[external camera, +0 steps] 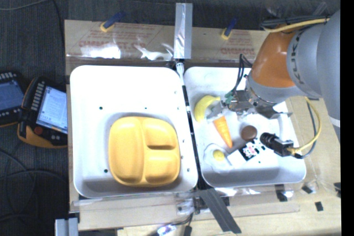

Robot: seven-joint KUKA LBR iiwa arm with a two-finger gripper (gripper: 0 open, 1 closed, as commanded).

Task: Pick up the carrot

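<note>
One carrot (223, 131) not yet lifted, lying loose in right bin (287, 171) just below gripper (237, 101), claw state unclear.

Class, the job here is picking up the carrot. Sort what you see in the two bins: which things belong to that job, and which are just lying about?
Part of the job:
- carrot, lying in the right bin
- gripper, above the carrot's upper end

Just lying about:
- yellow divided plate in the left bin
- banana
- brown round piece
- small yellow piece
- black and white item
</note>
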